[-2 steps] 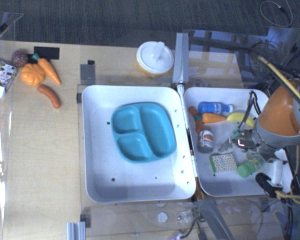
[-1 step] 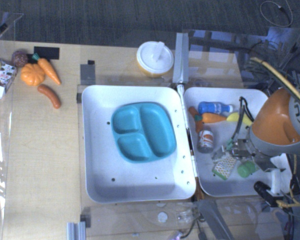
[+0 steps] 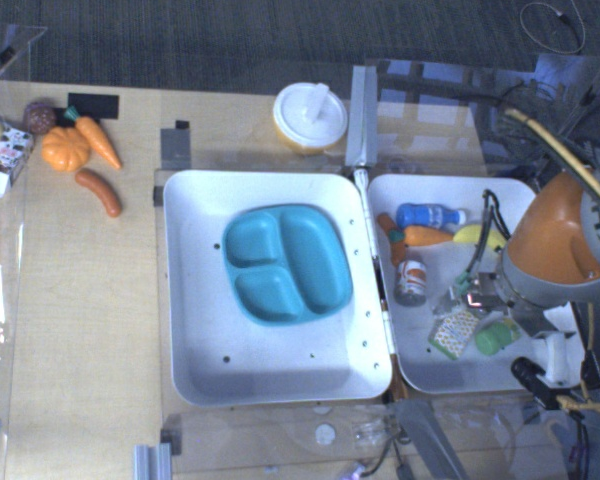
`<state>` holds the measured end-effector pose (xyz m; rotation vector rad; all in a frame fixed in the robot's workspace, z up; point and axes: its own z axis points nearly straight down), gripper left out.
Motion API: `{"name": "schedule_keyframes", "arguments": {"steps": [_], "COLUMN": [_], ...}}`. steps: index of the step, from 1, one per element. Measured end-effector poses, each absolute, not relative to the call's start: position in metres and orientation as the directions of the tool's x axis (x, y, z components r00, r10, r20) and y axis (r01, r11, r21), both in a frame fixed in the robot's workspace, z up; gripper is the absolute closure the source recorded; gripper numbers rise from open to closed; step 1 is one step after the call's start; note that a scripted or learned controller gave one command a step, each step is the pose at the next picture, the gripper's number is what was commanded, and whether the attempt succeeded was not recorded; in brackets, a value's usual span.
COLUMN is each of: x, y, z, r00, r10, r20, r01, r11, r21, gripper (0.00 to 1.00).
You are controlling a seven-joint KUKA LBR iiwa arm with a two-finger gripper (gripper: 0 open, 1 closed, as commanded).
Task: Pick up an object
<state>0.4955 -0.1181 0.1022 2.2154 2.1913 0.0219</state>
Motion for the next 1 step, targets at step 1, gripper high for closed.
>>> {"name": "schedule_keyframes", "arguments": {"steps": [1], "x": [0.4874], "y": [-0.0737], "z": [0.2243], "r00": [0.142], "r10": [0.990], "r20": [0.001], "r01": [0.990], "r11": [-0.142], "r21": [0.002], "gripper": [1.00]}}
